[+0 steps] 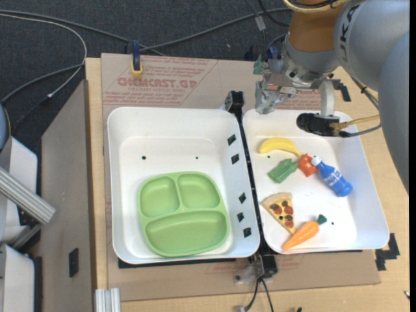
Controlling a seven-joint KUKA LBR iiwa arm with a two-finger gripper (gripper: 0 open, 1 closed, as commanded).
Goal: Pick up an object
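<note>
Gripper (268, 103): over right bin's (354, 151) far rim; we cannot tell its state.
Right bin: banana (278, 146), carrot (302, 234), blue bottle (333, 176).
Left bin (162, 148): green divided plate (184, 213).

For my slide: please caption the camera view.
Gripper hovers at far edge of right bin; banana, carrot, pizza slice inside; green plate in left bin.

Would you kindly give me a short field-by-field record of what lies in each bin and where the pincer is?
left bin: green plate with three compartments
right bin: banana, green toy, red toy, bottle, pizza slice, carrot
touching: green toy, red toy and bottle in a row
pincer: at the right bin's far rim, near the divider
task: nothing lifted yet
</note>
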